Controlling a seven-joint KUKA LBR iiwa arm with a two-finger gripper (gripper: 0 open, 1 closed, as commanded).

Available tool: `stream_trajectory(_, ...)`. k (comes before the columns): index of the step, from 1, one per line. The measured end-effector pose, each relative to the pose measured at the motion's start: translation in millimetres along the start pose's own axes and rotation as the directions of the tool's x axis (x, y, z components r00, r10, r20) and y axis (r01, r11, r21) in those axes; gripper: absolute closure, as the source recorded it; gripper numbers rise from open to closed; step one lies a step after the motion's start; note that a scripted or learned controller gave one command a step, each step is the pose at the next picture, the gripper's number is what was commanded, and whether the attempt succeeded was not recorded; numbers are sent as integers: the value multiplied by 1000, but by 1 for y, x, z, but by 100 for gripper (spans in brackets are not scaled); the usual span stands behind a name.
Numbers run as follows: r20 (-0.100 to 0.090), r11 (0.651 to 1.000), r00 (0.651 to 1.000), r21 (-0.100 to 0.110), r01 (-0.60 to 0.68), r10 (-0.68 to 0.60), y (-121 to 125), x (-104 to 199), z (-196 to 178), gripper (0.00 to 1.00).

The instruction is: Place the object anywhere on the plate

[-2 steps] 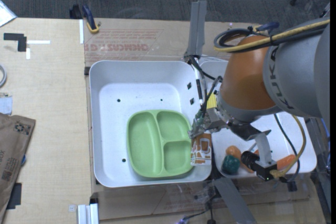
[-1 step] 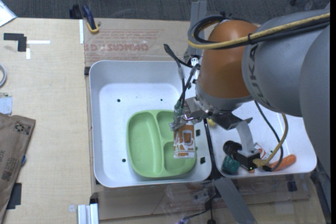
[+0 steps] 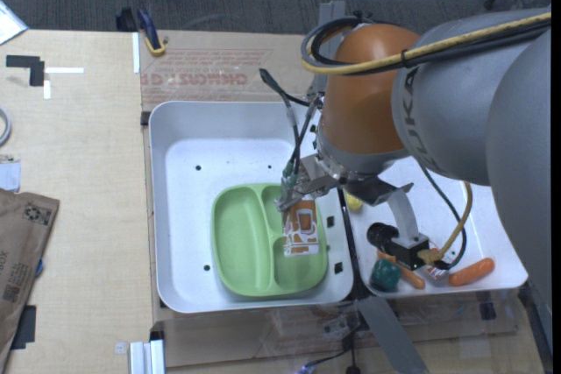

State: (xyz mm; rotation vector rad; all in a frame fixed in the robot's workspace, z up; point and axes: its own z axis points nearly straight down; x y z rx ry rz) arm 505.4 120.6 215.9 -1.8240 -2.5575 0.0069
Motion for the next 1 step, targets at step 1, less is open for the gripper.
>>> stream_trajectory(1, 0, 1000, 1000, 0, 0, 0, 0, 0, 0, 0)
